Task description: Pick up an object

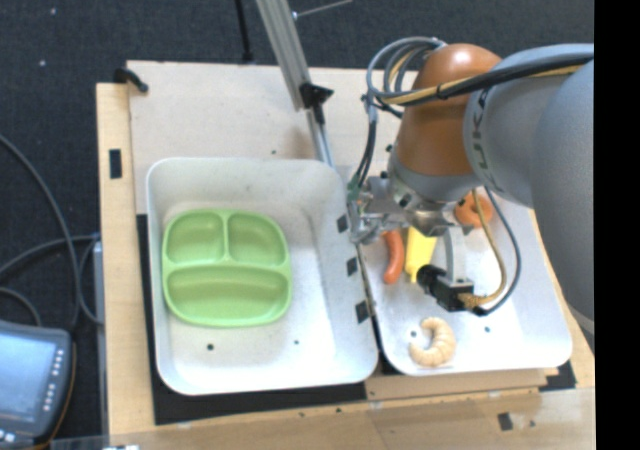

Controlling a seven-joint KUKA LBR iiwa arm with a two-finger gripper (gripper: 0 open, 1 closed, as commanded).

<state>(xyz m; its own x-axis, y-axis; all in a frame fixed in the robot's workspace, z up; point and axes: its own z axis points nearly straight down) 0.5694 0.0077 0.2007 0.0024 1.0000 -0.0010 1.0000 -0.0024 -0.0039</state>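
Note:
My gripper hangs low over the left part of the right bin, under the orange wrist band. Just below it an orange carrot-shaped piece and a yellow piece lie side by side, partly covered by the gripper body. A tan croissant-shaped piece rests near the bin's front edge, apart from the gripper. Another orange piece peeks out behind the wrist on the right. From this angle I cannot make out anything held.
The left bin holds a green divided plate. A slanted metal strut rises behind the bins. Cables loop around the wrist. The arm's grey bulk covers the right bin's far right side.

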